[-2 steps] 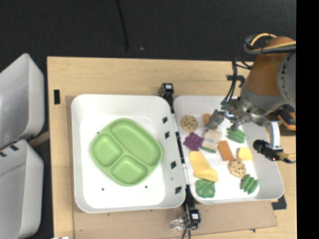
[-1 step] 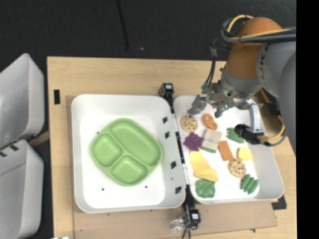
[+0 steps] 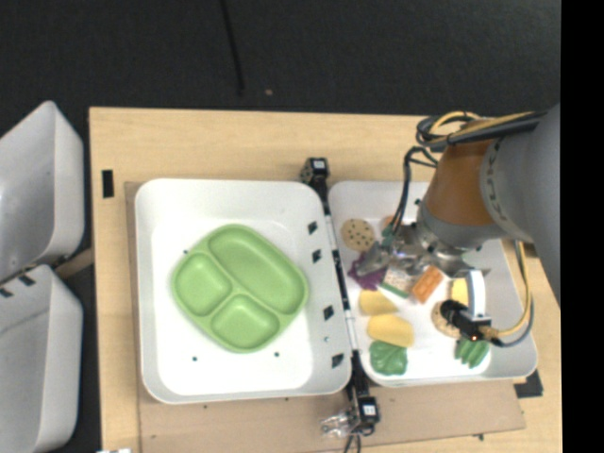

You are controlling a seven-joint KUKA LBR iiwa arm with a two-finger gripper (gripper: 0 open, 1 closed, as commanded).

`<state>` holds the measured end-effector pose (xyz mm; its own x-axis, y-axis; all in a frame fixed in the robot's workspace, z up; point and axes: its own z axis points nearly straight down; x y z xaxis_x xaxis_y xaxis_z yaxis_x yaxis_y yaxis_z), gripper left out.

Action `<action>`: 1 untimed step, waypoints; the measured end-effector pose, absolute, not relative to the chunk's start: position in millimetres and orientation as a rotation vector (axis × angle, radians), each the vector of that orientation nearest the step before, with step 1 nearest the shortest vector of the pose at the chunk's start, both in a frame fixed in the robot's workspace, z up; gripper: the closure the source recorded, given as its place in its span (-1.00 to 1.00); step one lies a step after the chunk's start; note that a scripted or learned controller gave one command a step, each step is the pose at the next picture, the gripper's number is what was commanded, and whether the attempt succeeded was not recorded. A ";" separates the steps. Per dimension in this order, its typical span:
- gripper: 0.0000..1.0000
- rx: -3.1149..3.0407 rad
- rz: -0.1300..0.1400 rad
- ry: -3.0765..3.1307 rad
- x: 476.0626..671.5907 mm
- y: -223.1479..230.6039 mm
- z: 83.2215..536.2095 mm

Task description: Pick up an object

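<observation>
The grey arm's two-finger gripper hangs low over the right white bin's toy clutter, crowding a purple piece beside two yellow blocks, apparently to reach one, while a green divided plate sits in the left bin.

No text, label, brand, number or sign can be read anywhere; markings on the small objects are too blurred to be made out.

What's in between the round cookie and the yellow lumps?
In the camera view, a purple toy lies between the cookie and the yellow pieces, in the right bin.
</observation>
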<state>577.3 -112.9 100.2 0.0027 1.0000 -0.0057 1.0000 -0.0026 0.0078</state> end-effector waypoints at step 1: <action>-1.00 2.222 -0.003 2.221 575.1 -112.6 129.0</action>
<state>575.1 -112.6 129.0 0.0003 1.0000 -0.0014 1.0000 -0.0003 -0.0015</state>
